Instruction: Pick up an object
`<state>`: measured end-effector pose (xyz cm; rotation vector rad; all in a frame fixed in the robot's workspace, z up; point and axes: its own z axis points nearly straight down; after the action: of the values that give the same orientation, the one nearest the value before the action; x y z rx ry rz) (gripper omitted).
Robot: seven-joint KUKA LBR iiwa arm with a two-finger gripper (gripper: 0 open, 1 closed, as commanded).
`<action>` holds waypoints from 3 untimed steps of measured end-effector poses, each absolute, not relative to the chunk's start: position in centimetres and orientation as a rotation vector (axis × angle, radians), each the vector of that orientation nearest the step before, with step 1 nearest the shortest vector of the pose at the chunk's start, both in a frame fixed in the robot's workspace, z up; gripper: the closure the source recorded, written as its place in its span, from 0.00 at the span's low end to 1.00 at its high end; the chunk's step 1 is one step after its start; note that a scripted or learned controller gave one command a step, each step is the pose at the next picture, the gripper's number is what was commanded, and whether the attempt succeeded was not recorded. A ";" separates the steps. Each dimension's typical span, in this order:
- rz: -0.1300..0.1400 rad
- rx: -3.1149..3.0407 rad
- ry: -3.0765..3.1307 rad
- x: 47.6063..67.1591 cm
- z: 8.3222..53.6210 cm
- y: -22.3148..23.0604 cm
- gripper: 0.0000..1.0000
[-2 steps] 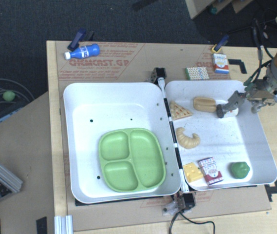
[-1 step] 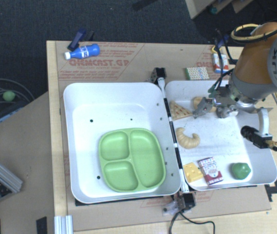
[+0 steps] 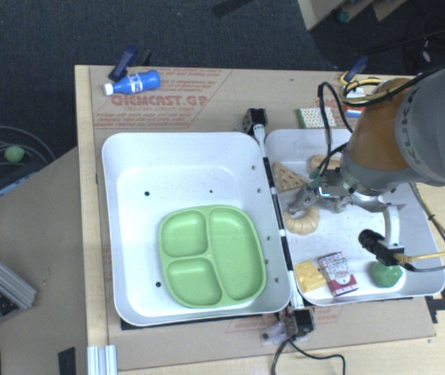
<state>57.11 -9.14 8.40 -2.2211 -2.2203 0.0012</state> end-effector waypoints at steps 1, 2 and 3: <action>0.001 -2.220 -2.220 56.7 8.5 -9.2 0.00; 0.002 -2.220 -2.219 56.1 8.4 -9.9 0.00; 0.000 -2.222 -2.220 56.1 9.4 -9.9 1.00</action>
<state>56.10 -9.90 9.44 -2.2216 -2.2199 0.0005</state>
